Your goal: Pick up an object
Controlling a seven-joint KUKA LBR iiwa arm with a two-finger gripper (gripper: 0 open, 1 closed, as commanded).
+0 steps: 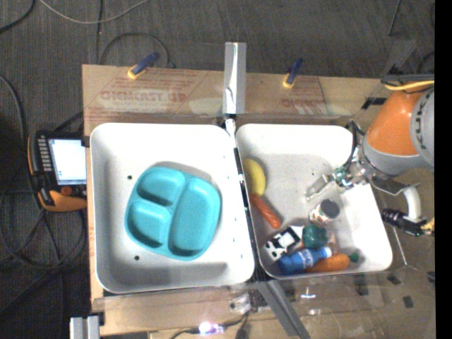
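My gripper hangs over the right bin, near its right wall, with the grey arm and its orange band coming in from the right. Just below the gripper sits a small round grey-and-dark object. A yellow fruit lies at the bin's left wall, with an orange carrot-like piece under it. Along the front edge lie a black-and-white item, a green piece, a blue bottle and another orange piece. I see nothing between the gripper's tips.
The left bin holds a turquoise divided tray. A metal post rises at the back between the bins. A handheld pendant lies left of the bench. Cables run over the floor.
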